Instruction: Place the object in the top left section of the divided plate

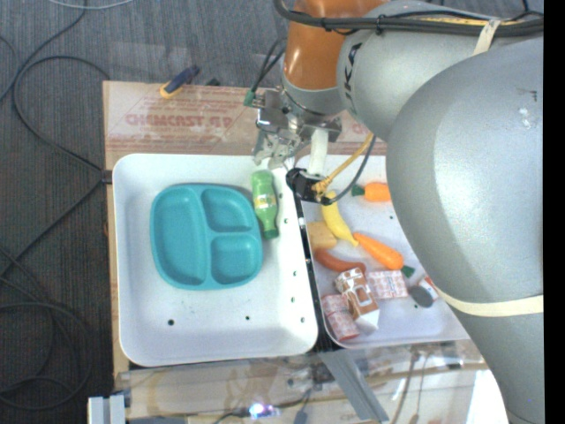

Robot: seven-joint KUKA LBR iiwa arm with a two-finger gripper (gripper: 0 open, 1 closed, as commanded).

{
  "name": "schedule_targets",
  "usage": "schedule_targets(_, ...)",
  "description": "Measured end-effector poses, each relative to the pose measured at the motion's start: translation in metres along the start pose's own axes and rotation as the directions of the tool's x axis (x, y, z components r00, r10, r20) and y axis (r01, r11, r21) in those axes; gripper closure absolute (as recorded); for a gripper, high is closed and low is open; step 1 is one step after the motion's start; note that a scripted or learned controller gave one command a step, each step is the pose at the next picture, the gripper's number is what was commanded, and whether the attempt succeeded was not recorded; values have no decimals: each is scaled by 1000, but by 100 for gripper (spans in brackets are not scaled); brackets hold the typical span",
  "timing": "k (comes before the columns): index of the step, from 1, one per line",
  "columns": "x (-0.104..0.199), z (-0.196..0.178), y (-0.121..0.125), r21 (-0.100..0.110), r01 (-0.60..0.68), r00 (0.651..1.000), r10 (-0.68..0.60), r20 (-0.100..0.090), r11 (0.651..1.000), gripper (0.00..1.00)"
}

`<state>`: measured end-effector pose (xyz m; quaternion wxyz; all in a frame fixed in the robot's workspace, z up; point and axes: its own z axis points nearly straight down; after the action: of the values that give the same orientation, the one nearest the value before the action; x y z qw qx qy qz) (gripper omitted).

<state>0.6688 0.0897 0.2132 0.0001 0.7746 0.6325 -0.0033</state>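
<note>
the arm (pixel 459 148) hung over the left bin (pixel 212 325); beside the teal divided plate (pixel 207 235) lay the green bottle (pixel 264 203), its top just under the fingers (pixel 275 153), whose spread i cannot tell; a slanted grab might roll it away

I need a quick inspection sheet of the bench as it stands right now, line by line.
Surface: two shallow white bins, left bin and right bin, on a cardboard-topped bench.
Job's things: teal divided plate in the left bin; green bottle lying beside the plate's right rim, not in any section.
Clutter: right bin holds a banana, two carrots, a sausage and small packaged items.
Grippers: pincer sits just above the bottle's top end; hold not confirmed.
Cables: yellow and black cable runs off the wrist; loose cables on the floor at left.
Surroundings: grey carpet; a blue and yellow tool at the bench's far edge.
</note>
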Motion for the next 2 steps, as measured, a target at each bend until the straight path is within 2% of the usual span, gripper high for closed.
schedule_targets(1, -56, -53, 11, 0, -445, 895, 445, 1, 895, 100)
schedule_targets(2, -56, -58, 12, 2, -445, 896, 445, 10, 896, 100)
